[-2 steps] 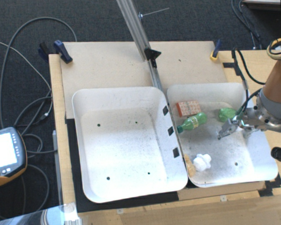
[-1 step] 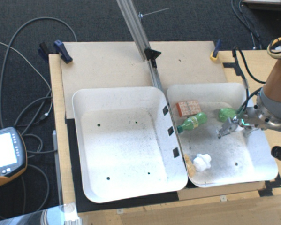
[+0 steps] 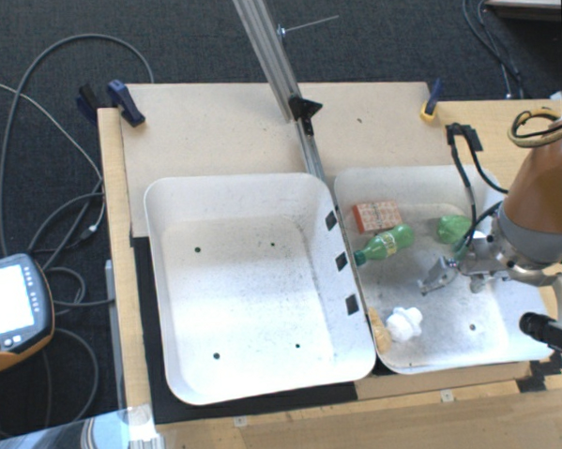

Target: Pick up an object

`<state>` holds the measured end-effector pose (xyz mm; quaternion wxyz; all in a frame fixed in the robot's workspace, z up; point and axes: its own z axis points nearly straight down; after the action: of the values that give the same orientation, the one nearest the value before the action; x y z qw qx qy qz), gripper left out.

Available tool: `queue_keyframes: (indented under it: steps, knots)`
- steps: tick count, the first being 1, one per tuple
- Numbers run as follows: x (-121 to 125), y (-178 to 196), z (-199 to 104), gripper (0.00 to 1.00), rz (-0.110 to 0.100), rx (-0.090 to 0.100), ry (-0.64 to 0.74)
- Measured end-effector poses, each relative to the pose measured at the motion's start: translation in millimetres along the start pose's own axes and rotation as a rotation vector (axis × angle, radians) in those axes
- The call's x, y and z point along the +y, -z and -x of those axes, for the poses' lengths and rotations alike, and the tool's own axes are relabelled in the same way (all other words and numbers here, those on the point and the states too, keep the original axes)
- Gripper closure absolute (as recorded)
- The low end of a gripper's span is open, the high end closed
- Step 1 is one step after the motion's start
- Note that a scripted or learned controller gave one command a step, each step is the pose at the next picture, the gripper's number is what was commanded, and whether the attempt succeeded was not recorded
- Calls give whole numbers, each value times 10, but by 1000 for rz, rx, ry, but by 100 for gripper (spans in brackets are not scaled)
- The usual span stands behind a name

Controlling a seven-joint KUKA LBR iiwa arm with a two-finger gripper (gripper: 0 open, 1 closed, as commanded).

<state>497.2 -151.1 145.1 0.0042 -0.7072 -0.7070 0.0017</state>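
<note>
The gripper [image 3: 435, 277] was seen low over the floor of the right bin [image 3: 475, 345], its fingers slightly spread and nothing caught between them, apparently set for a descent on bare floor rather than on an object. The candidates lay near: a green bottle [image 3: 384, 244] just to its left and above, a red patterned box [image 3: 375, 214] beyond that at the back wall, a green object [image 3: 453, 228] near the wrist, and a white piece [image 3: 404, 323] toward the front rim. The left bin [image 3: 242, 296] was well apart. Both bins were borne on a pale wooden bench [image 3: 220, 128], clamped at its corners, with dark carpet [image 3: 56, 52] and cables around it.
</note>
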Motion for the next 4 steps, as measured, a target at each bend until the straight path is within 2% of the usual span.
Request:
queue_keyframes:
  steps: [1,2,4]
  knots:
    - [-10,-532,-8,0,0,0,0]
    - [11,-391,-5,100,10,-2,0]
    - [40,473,-43,100,14,-5,3]
